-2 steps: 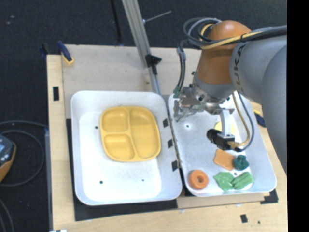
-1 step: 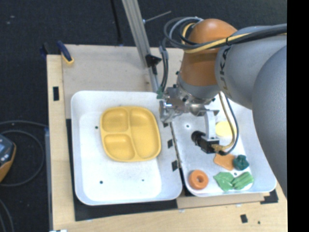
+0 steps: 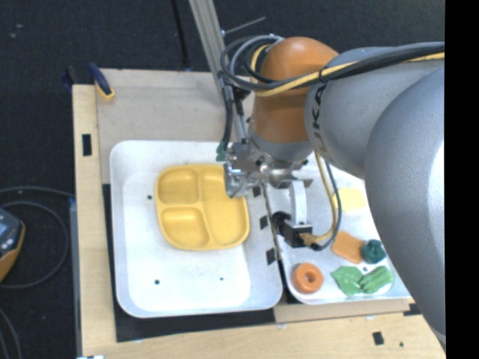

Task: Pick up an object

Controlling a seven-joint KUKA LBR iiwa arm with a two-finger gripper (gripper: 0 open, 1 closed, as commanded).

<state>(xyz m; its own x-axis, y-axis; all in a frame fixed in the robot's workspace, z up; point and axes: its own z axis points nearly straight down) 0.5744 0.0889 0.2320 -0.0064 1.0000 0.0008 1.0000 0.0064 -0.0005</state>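
- Gripper hovers at yellow tray's right rim, left bin; finger state cannot be told.
- Step: apparently the approach; next, descend and close on rim.

We see even, bright overhead light on the left bin, which looks nearly washed out, with only soft, faint shadows. The dark floor is grainy, and the arm up close looks soft.
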